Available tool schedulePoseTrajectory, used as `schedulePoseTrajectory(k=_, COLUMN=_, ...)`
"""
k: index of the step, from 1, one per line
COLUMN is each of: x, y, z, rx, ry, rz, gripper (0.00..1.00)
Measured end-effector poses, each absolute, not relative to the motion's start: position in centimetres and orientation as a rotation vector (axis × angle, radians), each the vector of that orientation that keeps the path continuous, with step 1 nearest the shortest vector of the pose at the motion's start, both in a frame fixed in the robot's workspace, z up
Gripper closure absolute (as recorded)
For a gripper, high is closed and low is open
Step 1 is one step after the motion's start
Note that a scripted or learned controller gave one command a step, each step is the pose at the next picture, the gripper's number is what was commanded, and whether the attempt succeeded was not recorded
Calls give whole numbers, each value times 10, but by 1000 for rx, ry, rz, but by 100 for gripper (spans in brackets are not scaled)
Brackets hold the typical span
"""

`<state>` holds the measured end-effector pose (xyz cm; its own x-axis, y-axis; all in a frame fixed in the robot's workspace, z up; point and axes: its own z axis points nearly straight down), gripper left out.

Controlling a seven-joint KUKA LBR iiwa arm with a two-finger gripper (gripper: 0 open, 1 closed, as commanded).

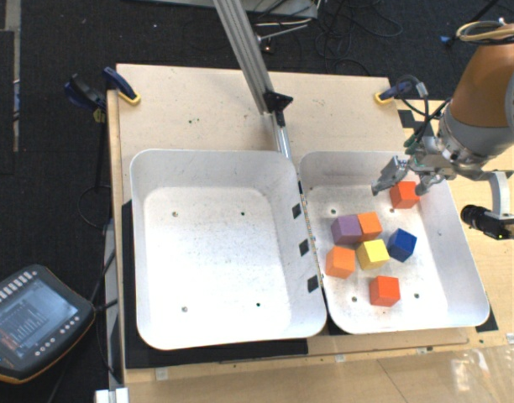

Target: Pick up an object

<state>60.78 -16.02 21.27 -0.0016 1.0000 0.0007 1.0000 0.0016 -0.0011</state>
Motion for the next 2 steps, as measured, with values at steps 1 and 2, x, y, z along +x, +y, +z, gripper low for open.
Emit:
schedulePoseTrajectory(k=1, x=608, y=-160, z=213, rx=-2219, ry=-2222, rz=1, gripper=0)
schedulePoseTrajectory(k=2, x=609, y=-150, z=159, rx=-2215, ry=-2222, rz=4, gripper=0)
